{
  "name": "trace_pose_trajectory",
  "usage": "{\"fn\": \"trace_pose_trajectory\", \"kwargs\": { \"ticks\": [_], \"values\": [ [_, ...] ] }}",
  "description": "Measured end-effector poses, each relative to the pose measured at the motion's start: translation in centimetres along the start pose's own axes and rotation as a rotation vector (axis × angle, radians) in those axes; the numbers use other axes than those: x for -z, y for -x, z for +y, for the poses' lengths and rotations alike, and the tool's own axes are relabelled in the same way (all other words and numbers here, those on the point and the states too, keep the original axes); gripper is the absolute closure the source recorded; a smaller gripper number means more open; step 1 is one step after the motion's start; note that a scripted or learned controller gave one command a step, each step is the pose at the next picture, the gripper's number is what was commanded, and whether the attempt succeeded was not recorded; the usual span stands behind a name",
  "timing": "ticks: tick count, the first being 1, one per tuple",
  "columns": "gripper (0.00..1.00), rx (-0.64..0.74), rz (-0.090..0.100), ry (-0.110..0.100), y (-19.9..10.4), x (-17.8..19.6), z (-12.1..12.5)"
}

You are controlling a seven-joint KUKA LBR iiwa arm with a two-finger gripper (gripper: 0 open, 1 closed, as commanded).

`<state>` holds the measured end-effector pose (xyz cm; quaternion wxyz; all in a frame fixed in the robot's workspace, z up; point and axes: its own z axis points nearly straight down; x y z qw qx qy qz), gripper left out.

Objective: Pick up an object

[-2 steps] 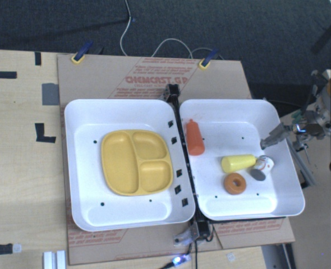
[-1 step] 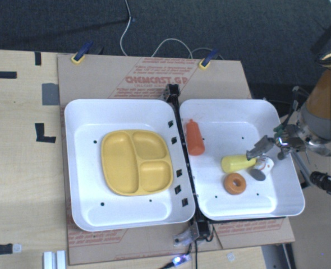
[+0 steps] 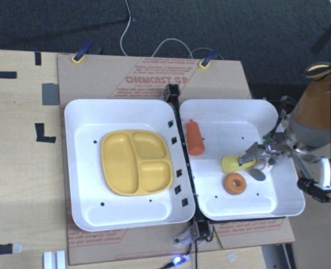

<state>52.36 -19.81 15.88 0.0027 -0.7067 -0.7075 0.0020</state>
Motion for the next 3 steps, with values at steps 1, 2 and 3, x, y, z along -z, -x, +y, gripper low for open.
{"fn": "trace_pose_trajectory", "kwargs": {
  "ticks": [1, 2, 3],
  "values": [
    [0.0, 0.0, -0.003, 0.012, 0.8, -4.0, 0.6],
    [1.0, 0.001, -0.01, 0.023, 0.8, -2.7, 0.9],
    [1.0, 0.001, -0.003, 0.012, 0.7, 3.4, 1.6]
  ]
}}
